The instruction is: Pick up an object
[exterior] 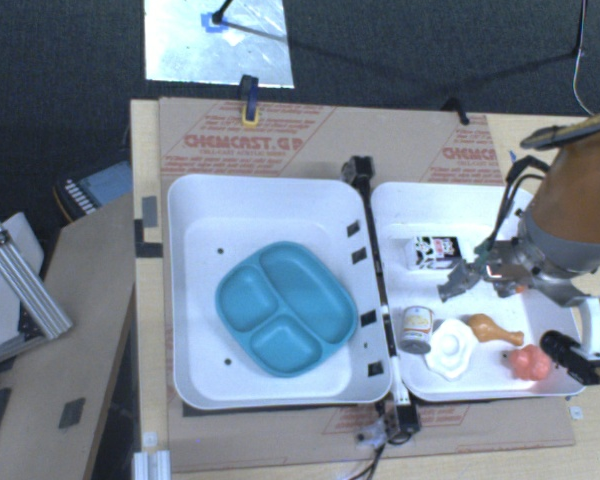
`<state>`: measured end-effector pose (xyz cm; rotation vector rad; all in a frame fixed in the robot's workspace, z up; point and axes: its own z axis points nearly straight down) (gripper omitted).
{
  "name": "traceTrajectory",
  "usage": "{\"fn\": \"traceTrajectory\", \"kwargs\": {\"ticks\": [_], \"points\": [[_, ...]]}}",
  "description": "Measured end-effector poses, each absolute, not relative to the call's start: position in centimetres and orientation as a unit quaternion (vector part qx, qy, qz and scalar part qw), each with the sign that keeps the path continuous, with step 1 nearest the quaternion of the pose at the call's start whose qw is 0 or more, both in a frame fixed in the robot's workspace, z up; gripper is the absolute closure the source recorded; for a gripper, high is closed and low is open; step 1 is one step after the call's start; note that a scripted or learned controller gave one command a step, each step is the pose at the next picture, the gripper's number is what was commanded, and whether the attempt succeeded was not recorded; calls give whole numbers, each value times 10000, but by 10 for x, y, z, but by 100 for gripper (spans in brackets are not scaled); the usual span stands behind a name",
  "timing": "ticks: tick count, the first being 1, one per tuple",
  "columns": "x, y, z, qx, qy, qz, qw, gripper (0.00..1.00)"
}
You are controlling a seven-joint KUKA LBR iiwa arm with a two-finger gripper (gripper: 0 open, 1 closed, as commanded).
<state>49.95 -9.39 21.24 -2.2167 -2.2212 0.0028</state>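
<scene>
The right bin holds several small objects. A black-and-white carton lies near its middle, and a small tin can stands by the divider at the front. Beside the can lies a white fried-egg toy, with a brown drumstick to its right and a pink lump in the front right corner. My gripper hangs low over the bin, just right of the carton and above the drumstick and egg. Nothing is seen in its grasp.
The left bin carries a blue divided plate. A black clamp strip runs along the divider between the bins. The arm's orange band and grey wrist cover the right bin's far right side.
</scene>
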Motion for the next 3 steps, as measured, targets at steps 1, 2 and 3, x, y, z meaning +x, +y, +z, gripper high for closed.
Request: {"fn": "traceTrajectory", "kwargs": {"ticks": [1, 2, 3], "points": [[500, -83, 163, -7068, -7074, 9, 21, 0], [507, -83, 117, -7070, -7072, 7, 17, 0], [509, -84, 130, -7071, -7071, -7, -6, 100]]}}
